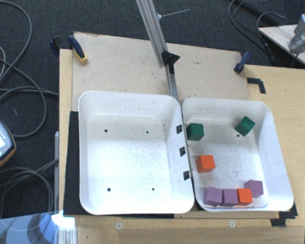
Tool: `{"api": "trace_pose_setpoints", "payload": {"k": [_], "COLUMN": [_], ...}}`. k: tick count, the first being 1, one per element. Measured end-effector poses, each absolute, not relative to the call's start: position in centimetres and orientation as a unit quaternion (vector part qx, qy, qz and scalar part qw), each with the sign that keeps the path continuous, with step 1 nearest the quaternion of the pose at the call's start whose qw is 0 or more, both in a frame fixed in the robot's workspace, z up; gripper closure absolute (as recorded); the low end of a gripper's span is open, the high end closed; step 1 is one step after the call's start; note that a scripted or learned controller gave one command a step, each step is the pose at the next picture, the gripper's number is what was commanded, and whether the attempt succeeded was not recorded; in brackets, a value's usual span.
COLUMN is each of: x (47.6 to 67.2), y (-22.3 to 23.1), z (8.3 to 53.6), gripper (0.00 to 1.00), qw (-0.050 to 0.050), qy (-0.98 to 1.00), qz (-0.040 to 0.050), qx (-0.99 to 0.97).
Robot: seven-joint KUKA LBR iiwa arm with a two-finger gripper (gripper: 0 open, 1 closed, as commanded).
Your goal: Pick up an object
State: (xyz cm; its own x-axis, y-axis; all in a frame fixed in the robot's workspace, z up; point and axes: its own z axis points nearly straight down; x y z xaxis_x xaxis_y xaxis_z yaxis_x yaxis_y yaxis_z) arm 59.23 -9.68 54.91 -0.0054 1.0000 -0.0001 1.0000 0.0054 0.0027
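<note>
You have the orange cube [205, 163] sitting alone in the middle of the right bin [273, 145], well down and left of what looks like the end effector [303, 31] past the counter's [125, 66] far right corner, and whether it is released or clenched you cannot tell.

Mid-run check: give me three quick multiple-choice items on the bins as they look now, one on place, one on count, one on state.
1. Which bin holds the blocks?
A. left B. right C. both

2. How many green blocks?
A. one B. two C. four

3. How does the lone orange block stand?
A. apart from the others B. stacked on a purple block C. outside the bins

Key: 1 B, all blocks lie in the right bin. 2 B, two green blocks sit near its far end. 3 A, the orange block sits mid-bin, touching nothing.
</note>
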Motion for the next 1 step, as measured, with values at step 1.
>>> {"api": "trace_pose_setpoints", "payload": {"k": [1], "x": [55.53], "y": [1.42], "z": [55.08], "gripper": [1.0], "qw": [-0.001], "qy": [0.711], "qz": [0.0005], "qx": [0.704]}}
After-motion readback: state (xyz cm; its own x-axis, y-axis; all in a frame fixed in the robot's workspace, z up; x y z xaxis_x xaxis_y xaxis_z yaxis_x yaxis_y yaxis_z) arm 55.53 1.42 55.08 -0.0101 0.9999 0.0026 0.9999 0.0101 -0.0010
